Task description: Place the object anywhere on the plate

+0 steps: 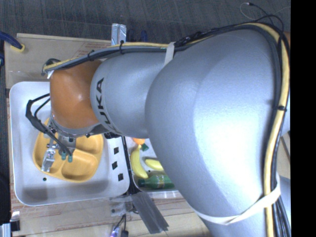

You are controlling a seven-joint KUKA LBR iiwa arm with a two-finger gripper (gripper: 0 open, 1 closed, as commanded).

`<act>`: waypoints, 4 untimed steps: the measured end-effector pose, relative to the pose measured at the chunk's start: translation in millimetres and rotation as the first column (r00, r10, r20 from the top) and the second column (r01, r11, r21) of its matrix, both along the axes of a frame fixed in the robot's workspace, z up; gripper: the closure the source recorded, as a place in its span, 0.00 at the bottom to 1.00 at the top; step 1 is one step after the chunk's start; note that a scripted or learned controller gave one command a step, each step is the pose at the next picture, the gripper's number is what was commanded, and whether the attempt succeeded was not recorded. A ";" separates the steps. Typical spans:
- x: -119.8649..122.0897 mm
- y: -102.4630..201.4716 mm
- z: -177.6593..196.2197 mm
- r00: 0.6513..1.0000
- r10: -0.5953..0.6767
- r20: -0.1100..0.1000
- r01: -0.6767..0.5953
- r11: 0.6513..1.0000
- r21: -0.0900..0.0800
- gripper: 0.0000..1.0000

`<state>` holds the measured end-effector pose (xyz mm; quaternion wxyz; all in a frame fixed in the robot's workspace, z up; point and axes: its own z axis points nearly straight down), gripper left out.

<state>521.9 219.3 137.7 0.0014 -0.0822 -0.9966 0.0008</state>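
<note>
We look down on 2 shallow white bins side by side on a wooden bench [29,43], and the big grey arm [207,122] with its orange band [71,98] reaches in from the right, covering most of the right white bin [129,181]. In the left white bin [19,132] lies a yellow plastic plate with divided sections [84,164], its raised ridges splitting it into compartments. The metal two-finger gripper [49,162] hangs over the plate's left part, pointing down at it, with black cables looped beside the wrist. We cannot tell from this angle how the gripper is set, and we see nothing we could confidently call a held object. A small teal piece [66,155] shows just beside the gripper, over the plate, but we cannot tell whether it belongs to the tool or is a separate thing. In the right bin, peeking out under the arm, we see a yellow banana [138,164], a dark green bottle with a label [155,182] near the bin's lower edge, and a small orange item [143,145] above the banana, just beside the arm.
</note>
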 end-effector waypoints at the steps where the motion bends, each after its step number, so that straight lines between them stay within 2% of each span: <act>1: 63.8 -62.7 -41.1 0.948 0.319 0.012 -0.319 0.948 0.008 0.00; 2: 86.5 -145.2 55.5 0.990 0.140 0.005 -0.140 0.990 0.000 0.00; 3: 66.7 -73.5 63.0 0.995 0.096 0.004 -0.096 0.995 0.001 0.00; 4: 67.3 -72.2 73.6 0.995 0.101 0.006 -0.101 0.995 0.001 1.00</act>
